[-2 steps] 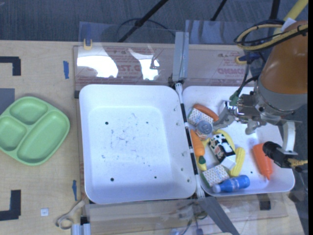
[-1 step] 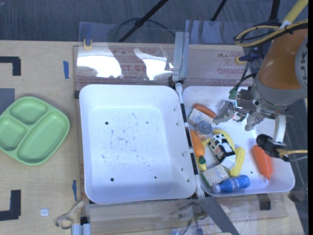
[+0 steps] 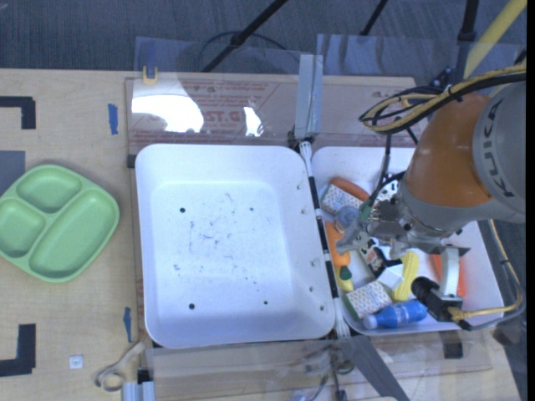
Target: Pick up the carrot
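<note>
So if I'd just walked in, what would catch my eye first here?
Probably the big grey arm with its orange band, reaching in from the right over the right-hand bin, which is cluttered with small objects such as a blue bottle and a yellow corn cob. Then the green divided plate at far left on the bench.

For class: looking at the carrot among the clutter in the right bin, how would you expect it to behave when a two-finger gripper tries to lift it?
The carrot looks like smooth toy plastic, so probably stiff, light and somewhat slippery. Its tapered shape may slip out of the fingers. Neighbouring items crowd it, so it will likely be nudged sideways.
</note>
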You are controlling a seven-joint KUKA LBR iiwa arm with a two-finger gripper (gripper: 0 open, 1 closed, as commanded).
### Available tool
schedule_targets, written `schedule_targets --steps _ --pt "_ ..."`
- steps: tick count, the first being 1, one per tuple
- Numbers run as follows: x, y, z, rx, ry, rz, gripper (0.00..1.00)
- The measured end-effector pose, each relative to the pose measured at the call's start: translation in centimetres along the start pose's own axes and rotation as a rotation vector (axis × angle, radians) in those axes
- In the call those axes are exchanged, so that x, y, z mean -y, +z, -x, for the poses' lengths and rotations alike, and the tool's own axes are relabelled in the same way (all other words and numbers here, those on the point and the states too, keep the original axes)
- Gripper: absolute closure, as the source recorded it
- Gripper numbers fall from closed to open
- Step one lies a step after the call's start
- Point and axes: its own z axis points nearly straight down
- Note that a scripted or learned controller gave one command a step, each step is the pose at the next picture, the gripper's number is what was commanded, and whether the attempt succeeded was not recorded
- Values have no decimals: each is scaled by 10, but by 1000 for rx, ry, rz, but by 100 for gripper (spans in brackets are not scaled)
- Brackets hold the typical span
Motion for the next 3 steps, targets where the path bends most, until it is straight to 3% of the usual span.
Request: schedule_targets --steps 1,2,3 --pt "13 -7 9 1 482 2 0" --pt "-19 0 -4 1 255 3 0" --pt "-45 -1 42 1 182 3 0"
